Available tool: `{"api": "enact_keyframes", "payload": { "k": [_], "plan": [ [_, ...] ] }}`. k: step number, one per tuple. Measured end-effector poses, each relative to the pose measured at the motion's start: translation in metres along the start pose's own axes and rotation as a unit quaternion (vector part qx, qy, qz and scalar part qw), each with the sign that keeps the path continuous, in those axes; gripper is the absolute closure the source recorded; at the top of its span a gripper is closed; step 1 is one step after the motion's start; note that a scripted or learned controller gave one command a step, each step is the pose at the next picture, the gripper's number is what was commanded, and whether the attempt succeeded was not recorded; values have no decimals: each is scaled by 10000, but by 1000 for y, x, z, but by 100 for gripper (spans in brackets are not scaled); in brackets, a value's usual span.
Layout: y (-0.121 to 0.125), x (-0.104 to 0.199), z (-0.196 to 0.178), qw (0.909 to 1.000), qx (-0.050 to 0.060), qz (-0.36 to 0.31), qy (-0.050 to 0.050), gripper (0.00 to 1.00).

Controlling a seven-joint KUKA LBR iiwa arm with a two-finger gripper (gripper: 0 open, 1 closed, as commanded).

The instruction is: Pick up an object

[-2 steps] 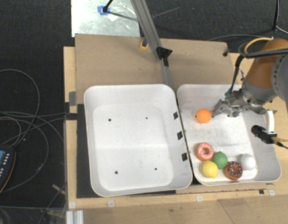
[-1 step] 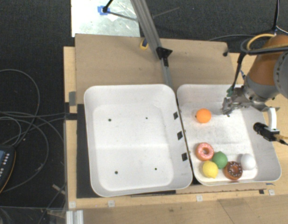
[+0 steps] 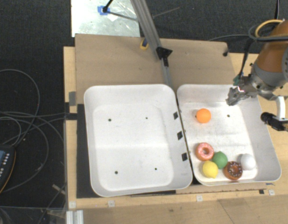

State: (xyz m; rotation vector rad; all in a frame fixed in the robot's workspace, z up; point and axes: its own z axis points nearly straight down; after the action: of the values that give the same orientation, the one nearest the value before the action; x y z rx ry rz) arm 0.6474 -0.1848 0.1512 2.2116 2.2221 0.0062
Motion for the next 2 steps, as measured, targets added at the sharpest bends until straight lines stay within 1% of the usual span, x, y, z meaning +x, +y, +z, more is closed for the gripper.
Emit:
{"api": "enact_keyframes", "payload": {
  "k": [1,2],
  "plan": [
    [-6,-7,-55,10000,-3,12,-5,100],
    [6,-11,-114,10000,-11,-5,-7,100]
  ]
}}
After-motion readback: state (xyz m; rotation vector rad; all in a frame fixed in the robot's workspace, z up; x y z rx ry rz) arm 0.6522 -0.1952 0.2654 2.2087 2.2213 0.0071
